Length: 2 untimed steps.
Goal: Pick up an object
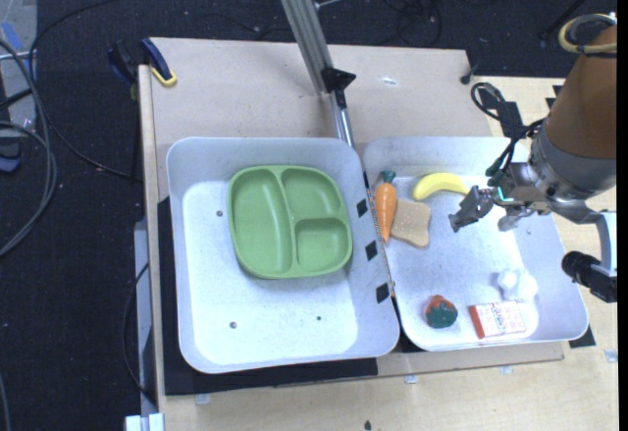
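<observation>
Your two-finger gripper (469, 213) hangs over the upper part of the right-hand shallow white bin (559, 267), and its dark fingers look spread apart with nothing between them; the bare bin floor shows under the tips. The nearest candidate is the curved yellow toy banana (439, 186), lying just up and to the left of the fingertips, near the bin's top wall. Judging by its look it is a light, hollow plastic piece, stiff but smooth, so it may squirt out of a pinch at the tapered ends; you would do best to close across the fat middle of the curve, fingers square to its length. Touching one another just left of it are the tan slice of toy bread (412, 222) and the orange toy carrot with a green top (386, 207), the carrot lying against the bin's left wall. The bread is flat and low, hard to get fingers under; the carrot's place at the wall leaves little room for a finger. Well apart, near the front edge, sit a round red and green toy (441, 311), a red and white small carton (499, 319) and a little white lump (510, 282). The left white bin (196, 252) carries a green divided plastic plate (290, 221).
</observation>
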### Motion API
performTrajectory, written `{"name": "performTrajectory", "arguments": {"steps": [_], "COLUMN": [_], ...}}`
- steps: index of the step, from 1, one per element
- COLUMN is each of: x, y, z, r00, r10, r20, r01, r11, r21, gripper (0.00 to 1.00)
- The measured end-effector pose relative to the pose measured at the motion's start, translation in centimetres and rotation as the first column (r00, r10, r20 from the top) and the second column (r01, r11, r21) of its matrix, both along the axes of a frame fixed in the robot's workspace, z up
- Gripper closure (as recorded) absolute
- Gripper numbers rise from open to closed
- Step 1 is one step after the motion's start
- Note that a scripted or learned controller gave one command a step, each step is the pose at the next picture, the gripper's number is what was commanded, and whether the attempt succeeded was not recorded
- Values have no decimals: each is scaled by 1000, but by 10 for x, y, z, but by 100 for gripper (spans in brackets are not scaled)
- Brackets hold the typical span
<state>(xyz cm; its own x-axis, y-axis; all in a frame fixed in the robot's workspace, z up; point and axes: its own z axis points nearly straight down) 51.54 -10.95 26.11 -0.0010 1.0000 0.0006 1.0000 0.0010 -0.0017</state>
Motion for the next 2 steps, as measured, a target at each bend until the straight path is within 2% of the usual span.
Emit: {"name": "performTrajectory", "arguments": {"steps": [1,2], "x": [0,0], "y": [0,6], "z": [0,-62], "r00": [1000,1000], "r10": [0,-1], "r20": [1,-4], "r01": [0,1], "r11": [1000,1000], "r21": [0,1], "gripper": [0,0]}}
